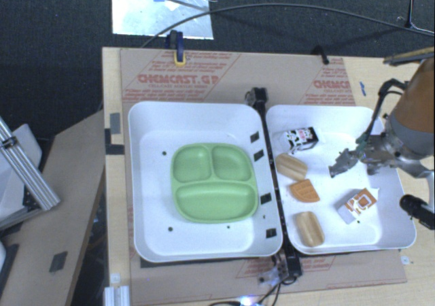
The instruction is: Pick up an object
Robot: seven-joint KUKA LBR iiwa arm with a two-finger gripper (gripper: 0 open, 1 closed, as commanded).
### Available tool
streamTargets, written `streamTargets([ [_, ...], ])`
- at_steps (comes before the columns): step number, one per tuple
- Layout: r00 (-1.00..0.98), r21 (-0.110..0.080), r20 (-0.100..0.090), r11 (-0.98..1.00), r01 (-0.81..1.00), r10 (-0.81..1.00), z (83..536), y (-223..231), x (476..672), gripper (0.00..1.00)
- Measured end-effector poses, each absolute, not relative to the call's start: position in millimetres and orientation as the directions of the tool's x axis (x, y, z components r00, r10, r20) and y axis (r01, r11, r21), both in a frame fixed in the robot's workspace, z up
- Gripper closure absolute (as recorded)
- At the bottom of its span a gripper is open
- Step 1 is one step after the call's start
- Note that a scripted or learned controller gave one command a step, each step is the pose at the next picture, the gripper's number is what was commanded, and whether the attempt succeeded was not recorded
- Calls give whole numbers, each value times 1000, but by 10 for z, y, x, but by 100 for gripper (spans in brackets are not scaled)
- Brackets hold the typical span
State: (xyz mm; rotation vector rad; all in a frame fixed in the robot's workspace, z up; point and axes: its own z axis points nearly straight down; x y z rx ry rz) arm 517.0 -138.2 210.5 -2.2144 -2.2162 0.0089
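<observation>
Over at three o'clock the arm [416, 114] reaches in across the bench [224, 70], grey with its orange band, and its gripper [343, 162] hangs over the right bin [340, 113], pointing toward nine o'clock. From where I stand I cannot tell whether the tool is apart or together; the tip is dark and too small to read, and I see nothing caught in it. Below it the right bin holds the loose things. A small black-and-white carton [300, 138] lies toward twelve o'clock of that bin. A tan bread roll [291, 166] lies at about nine o'clock, near the wall between the bins, and an orange cracker [305, 192] lies just beside it toward six o'clock. A second tan roll [310, 228] sits at six o'clock, close to the front rim. A little white-and-orange box [357, 205] rests at around four o'clock, nearest the gripper but apart from it. Across the divide, the left bin [153, 162] holds a green plate [215, 182] with three compartments, lying flat at the middle. At twelve o'clock of the bench a blue and yellow clamp [177, 47] grips the back edge, and a dark cable [285, 7] arcs over it.
</observation>
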Motion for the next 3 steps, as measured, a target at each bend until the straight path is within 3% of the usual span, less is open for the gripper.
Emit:
streamTargets([
  [1,-4,1,0,4,1000,1000,2159,-1380,5197,0],
  [3,-1,-3,1,1,1000,1000,1032,-1503,5115,0],
])
